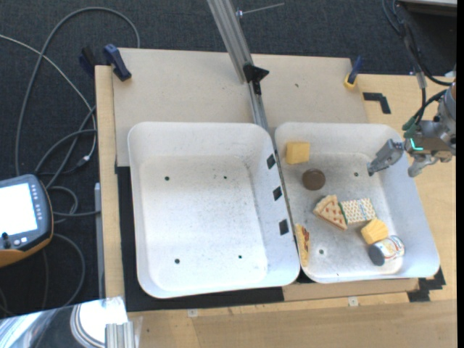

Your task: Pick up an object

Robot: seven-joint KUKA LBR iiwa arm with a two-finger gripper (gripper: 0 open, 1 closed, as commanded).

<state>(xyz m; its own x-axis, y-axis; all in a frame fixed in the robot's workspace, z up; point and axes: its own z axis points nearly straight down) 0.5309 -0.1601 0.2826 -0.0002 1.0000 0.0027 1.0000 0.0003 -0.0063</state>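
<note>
The right bin holds several small objects. A yellow cube lies near its back left, with a brown disc just in front of it. Towards the front sit a triangular pizza-like slice, a pale waffle cracker, a yellow wedge and a small tipped can. An orange scrap leans on the bin's left wall. My gripper hovers over the bin's back right corner, open, with nothing between its fingers. It is well apart from every object.
The left bin stands beside the right one, with a slanted metal pole rising behind the divider between them. Blue clamps hold the board at the back. Cables and a pendant lie on the floor at left.
</note>
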